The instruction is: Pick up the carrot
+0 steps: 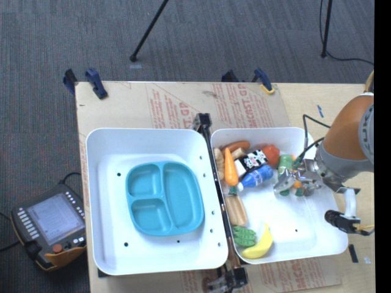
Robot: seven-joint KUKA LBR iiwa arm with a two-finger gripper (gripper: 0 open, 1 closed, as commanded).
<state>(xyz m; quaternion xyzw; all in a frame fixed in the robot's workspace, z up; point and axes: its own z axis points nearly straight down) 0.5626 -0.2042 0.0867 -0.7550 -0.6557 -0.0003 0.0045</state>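
Note:
The carrot (230,167) is orange and lies lengthwise near the left wall of the right bin (317,234), among other toy foods. My gripper (293,183) is low in the same bin, well to the right of the carrot, with a blue bottle (257,177) between them. Small green and orange pieces (285,162) sit right by the gripper's tip. The grey arm with its orange band (351,133) reaches in from the right.
Around the carrot lie a sausage (237,146), a black-and-white carton (253,160), a red tomato (269,154) and a bun (237,210). A banana (261,244) and a green piece (243,234) lie at the front. The left bin (104,163) holds a blue divided plate (165,198).

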